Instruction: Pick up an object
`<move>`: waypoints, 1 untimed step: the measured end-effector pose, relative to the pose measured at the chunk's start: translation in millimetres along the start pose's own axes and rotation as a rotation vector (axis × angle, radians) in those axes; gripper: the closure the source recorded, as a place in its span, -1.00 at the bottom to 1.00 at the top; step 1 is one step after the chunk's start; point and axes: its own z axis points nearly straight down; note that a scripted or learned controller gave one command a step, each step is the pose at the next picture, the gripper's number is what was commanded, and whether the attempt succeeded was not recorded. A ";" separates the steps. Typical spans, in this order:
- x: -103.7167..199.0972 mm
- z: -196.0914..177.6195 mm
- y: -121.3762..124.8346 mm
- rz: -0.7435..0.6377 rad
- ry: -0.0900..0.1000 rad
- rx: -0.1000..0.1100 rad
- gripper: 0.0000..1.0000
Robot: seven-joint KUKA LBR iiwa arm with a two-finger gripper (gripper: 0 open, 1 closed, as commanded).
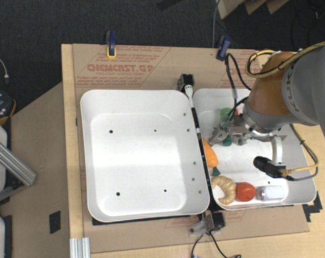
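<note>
Reaching in from the right, the arm puts the tool low inside the right bin, just beside a green object at the far end. Grip state: cannot tell. Orange piece lies against the bin's left wall; tan curved item, red ball and clear bottle sit along the near wall. Left bin sits alongside on the worktop.

White bins; orange carrot; red ball; tan croissant; green piece; brown board, red lettering.
</note>
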 end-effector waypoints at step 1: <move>76.1 -73.3 -24.1 0.006 -0.004 -0.003 -1.00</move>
